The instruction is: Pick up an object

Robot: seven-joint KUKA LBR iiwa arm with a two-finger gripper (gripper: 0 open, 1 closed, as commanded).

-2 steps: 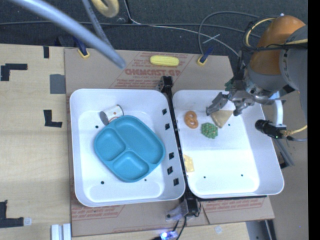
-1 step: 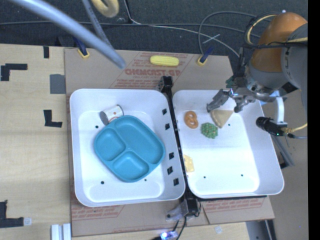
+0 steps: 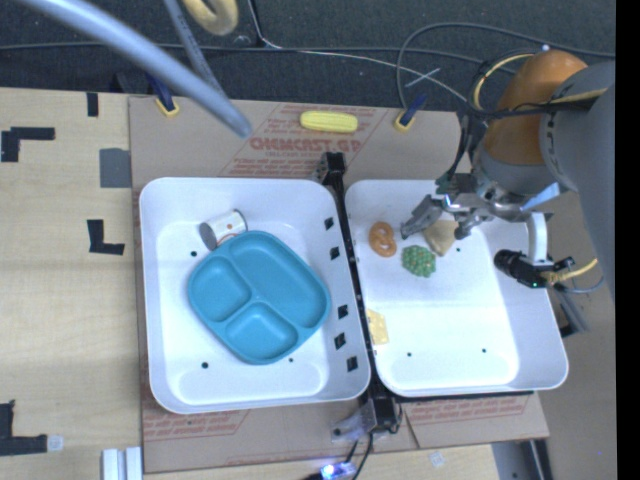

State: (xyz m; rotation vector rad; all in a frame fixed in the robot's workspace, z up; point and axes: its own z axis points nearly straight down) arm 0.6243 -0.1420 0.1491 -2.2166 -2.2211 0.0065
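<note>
Wooden bench (image 3: 60, 298) under cardboard sheet (image 3: 290, 143), dark floor (image 3: 330, 18) behind.

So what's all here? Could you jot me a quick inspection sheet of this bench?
Surface: two white bins, left bin and right bin, on cardboard.
Job's things: right bin holds a pretzel, green ball, tan piece, yellow piece.
Clutter: left bin holds a blue tray and a small can; a banana lies behind the bins.
Grippers: gripper low over the tan piece.
Cables: black cables behind.
Surroundings: wooden bench.
</note>
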